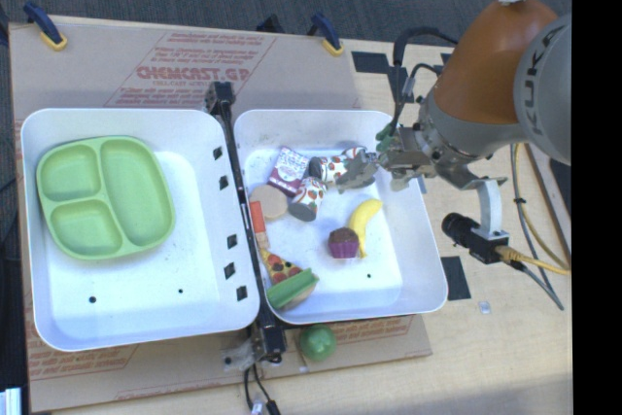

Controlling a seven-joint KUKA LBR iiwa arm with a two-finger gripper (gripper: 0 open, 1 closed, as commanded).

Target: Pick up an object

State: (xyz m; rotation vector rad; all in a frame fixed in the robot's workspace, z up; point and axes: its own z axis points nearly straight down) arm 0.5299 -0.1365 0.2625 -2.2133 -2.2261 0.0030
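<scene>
The right bin (413, 282) holds several toy items. A purple packet (288, 170) and a patterned can (309, 196) lie near its middle. A yellow banana (365, 217) and a dark purple fruit (342, 244) sit toward the right, and an orange stick (258, 217) and a pizza slice (288, 281) lie along the left wall. My gripper (356, 166) reaches in from the right, low over the bin's back half. It is just right of a small red-and-white patterned piece (333, 169) and above the banana.
The left bin (117, 306) holds a green divided plate (103, 196). A green ball (316, 342) lies outside the bins at the front edge. A black divider (236, 199) runs between the bins. The arm's grey and orange body (496, 73) hangs over the bench's right side.
</scene>
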